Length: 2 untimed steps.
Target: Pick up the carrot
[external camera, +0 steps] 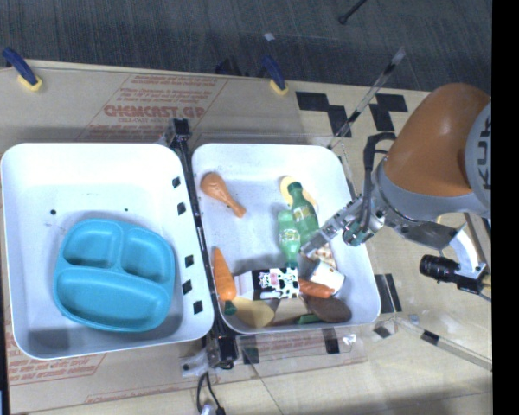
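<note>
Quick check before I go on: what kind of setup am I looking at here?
Probably a lab test bench for robot picking: two shallow white bins clamped side by side on a printed board, toy food such as the orange plastic carrot, and a blue divided plastic tray.

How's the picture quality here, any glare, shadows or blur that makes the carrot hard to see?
In the camera view the lighting is even and soft, and the whole frame is slightly soft in focus. The carrot stays distinct as an orange strip against the left wall of the right bin. A faint shadow lies beneath the blue tray in the left bin. The gripper looks small and blurred.
</note>
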Available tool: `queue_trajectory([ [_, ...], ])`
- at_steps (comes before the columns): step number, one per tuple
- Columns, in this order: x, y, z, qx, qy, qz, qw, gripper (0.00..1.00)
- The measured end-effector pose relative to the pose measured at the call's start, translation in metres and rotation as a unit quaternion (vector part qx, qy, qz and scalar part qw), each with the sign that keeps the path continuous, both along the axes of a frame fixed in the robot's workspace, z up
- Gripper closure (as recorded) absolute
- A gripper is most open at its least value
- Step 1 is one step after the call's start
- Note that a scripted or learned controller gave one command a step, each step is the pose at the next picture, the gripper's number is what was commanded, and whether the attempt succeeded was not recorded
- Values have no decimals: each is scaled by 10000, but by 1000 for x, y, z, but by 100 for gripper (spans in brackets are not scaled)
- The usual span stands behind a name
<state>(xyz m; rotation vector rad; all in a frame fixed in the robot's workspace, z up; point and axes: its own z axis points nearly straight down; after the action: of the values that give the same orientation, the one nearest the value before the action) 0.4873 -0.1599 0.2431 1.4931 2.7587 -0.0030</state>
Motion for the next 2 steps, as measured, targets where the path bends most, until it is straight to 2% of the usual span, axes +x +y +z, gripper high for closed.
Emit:
queue_trajectory([
  [1,-1,1,-2,9,26,4,10000,0],
  [2,62,26,-41,15,47,-268,9996,0],
])
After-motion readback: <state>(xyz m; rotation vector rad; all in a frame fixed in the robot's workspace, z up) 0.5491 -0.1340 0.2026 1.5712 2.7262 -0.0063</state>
